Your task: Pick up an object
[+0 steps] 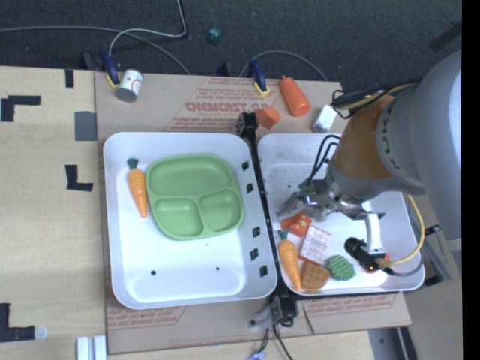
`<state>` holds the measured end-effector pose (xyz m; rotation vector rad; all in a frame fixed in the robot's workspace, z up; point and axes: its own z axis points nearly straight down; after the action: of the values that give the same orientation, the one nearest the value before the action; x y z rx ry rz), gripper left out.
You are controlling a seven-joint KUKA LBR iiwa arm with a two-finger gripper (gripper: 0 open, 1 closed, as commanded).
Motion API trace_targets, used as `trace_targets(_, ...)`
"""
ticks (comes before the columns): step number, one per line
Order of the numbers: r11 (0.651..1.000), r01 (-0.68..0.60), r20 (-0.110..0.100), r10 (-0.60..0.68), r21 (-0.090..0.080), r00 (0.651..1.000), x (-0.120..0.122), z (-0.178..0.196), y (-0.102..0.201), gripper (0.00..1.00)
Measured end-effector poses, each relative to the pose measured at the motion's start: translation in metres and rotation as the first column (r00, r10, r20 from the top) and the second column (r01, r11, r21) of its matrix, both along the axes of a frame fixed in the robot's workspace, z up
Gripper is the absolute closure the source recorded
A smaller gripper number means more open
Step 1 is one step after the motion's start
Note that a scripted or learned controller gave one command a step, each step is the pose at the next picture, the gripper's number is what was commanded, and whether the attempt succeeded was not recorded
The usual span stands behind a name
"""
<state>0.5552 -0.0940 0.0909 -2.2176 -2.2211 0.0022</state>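
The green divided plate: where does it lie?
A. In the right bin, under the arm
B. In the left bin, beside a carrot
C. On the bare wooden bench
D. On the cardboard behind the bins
B: the green divided plate sits in the left bin, with a carrot along its left side.

red "CHEMCAST" print, on brown board (217, 105)

A pale wooden bench (45, 223) carries a brown cardboard sheet (217, 103) with two white bins on it, the left bin (120, 268) and right bin (390, 287) touching. On the cardboard behind them lie an orange bottle (295, 96), a small can (130, 84) and a white block (325, 118).
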Motion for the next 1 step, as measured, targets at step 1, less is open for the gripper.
trace_targets(1, 1.000, 0.000, -0.001, 0.000, 0.001, 1.000, -0.0001, 0.0092, 0.0005, 1.00)
